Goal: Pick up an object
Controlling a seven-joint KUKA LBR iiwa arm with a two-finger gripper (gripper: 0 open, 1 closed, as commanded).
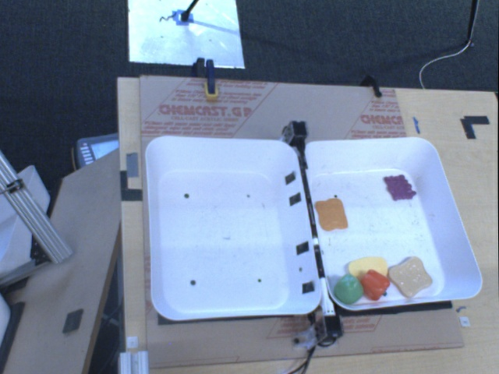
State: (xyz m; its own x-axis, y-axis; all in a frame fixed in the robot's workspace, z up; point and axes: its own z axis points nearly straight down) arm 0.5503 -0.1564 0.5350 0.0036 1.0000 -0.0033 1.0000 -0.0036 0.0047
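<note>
Reading "CHEMCAST GP" on board (204, 109) behind white bins (226, 150).

- Two bins sit side by side on the worktop (437, 107).
- Right bin (456, 232) holds five items: four clustered at its lower edge, one upper right.

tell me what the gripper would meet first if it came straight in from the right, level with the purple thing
Probably the outer wall of the right bin, if it travels low. Above the rim, the purple piece is the first thing along that line; height can't be judged here.
</note>
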